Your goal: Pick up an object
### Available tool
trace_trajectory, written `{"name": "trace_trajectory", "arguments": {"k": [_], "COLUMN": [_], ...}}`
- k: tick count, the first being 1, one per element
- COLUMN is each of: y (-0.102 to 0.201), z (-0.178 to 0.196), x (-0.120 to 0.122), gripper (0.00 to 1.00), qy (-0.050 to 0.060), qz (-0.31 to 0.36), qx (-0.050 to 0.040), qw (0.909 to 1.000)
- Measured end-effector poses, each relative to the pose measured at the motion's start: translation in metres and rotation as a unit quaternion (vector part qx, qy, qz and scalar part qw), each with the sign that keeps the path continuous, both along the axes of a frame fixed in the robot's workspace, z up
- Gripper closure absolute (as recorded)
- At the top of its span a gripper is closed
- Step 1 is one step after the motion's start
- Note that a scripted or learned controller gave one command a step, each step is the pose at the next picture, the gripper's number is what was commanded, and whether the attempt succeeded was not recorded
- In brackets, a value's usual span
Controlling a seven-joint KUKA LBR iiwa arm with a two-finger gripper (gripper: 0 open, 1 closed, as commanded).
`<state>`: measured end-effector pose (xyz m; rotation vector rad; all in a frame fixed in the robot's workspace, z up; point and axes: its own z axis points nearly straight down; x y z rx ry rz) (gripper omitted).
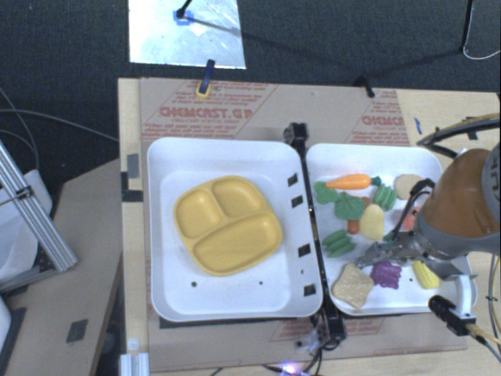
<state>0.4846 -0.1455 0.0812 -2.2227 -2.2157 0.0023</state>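
Your metal two-finger gripper [381, 251] hangs low over the purple plastic grape bunch [385, 272], seemingly lining up; claw state unclear.

Two white bins [235, 149] sit on a tan board [258, 108] printed with red lettering. The left bin holds a yellow divided plate [227, 224]. In the right bin [376, 153] lie an orange carrot [348, 182] with a green top, a green leafy piece [349, 207], a green pea pod [338, 244], a pale yellow lemon-like piece [373, 222], a purple bunch of grapes [386, 272], a tan slice of bread [353, 286], a yellow corn cob [425, 275] and a beige round piece [407, 185]. The arm [470, 210] is grey with an orange band. The floor [63, 45] is dark blue-grey, with a silvery sheet [186, 22].
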Motion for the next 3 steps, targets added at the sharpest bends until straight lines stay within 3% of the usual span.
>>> {"name": "trace_trajectory", "arguments": {"k": [1,2,3], "y": [0.001,0.046,0.036], "z": [0.014,0.056,0.001], "x": [0.003,0.033,0.003], "gripper": [1.0,1.0,1.0], "qy": [-0.003,-0.004,-0.001], "qz": [0.002,0.006,0.001], "qx": [-0.0007,-0.0005,-0.0004], "qw": [1.0,1.0,1.0]}}
